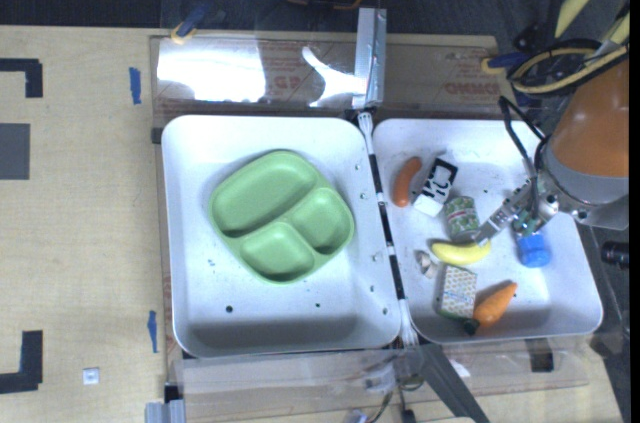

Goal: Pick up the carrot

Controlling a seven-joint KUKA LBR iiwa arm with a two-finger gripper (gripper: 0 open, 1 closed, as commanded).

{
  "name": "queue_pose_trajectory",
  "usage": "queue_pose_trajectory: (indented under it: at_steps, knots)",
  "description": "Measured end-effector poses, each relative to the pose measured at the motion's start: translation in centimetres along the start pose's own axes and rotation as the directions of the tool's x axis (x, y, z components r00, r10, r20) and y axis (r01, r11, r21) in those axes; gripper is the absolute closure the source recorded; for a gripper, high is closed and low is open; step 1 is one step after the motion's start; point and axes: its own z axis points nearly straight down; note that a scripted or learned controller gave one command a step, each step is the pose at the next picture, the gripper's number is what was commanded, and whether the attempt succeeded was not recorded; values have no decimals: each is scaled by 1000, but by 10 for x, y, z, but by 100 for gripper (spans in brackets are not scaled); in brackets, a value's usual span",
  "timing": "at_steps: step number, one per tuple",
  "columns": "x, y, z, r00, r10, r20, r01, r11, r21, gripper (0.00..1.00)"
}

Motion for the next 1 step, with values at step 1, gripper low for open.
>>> queue_pose_trajectory:
  at_steps: [1]
  knots:
    - [-72,35,4,996,89,2,-89,996,0,100]
